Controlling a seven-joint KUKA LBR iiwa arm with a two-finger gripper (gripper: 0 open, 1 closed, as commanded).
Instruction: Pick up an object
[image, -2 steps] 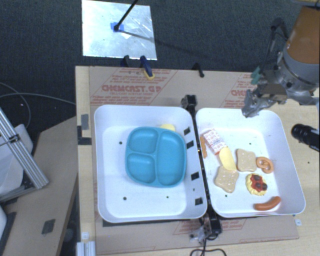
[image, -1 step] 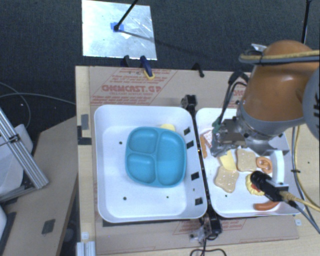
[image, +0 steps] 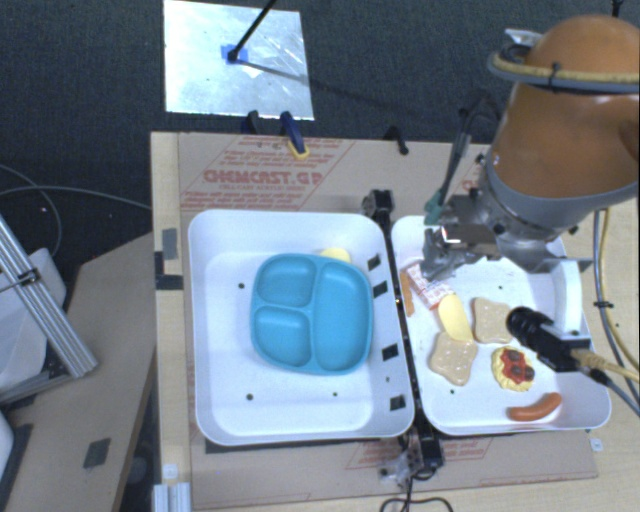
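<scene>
Over the right bin's (image: 480, 398) left end, the jaws are poised above a red-and-white packet (image: 428, 292); their state cannot be told. Approach phase is judged; descent and closure are required next.

- The blue plate (image: 310, 312) takes the middle of the left bin (image: 225, 340); bare floor runs along its left and near sides.
- In the right bin (image: 475, 405), toast slices (image: 492, 320), a yellow piece (image: 455, 318) and a sausage (image: 533, 407) lie close, with narrow gaps.
- The arm (image: 560, 130) overhangs that bin's far half.
</scene>
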